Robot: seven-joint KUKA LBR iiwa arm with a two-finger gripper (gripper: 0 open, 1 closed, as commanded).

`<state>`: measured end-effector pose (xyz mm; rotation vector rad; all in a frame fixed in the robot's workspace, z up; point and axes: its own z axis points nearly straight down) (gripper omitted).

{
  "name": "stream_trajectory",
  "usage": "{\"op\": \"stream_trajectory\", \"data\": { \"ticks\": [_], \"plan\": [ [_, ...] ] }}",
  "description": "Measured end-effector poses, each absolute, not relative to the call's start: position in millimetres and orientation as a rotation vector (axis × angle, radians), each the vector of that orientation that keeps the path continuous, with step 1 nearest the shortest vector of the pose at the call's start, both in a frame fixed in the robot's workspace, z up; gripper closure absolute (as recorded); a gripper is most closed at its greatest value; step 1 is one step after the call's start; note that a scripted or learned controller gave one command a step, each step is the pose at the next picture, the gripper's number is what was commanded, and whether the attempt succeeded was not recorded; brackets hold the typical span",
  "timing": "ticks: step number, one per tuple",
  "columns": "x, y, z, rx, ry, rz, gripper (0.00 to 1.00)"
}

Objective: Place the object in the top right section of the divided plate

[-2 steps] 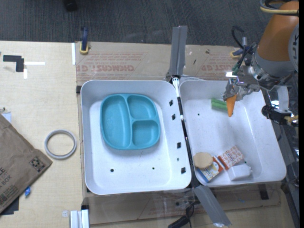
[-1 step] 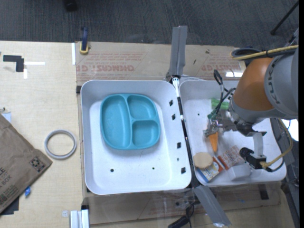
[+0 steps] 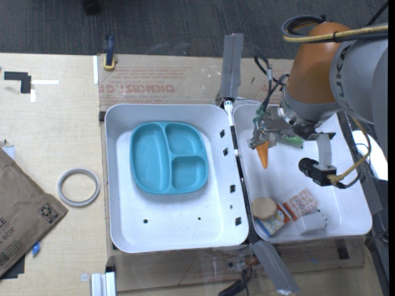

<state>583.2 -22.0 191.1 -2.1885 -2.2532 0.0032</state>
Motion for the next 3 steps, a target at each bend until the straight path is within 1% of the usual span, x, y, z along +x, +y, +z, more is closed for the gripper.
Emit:
{"op": "stream_trajectory", "data": {
  "ticks": [1, 2, 3],
  "plan": [
    [576.2, 38.4, 190.7, -2.386, -2.042, 0.005, 1.0],
    [520.4, 36.4, 190.7, -2.132, -2.304, 0.005, 1.0],
    [557.6, 109.3, 192.0, -2.395, -2.032, 0.008, 1.0]
  ]
}}
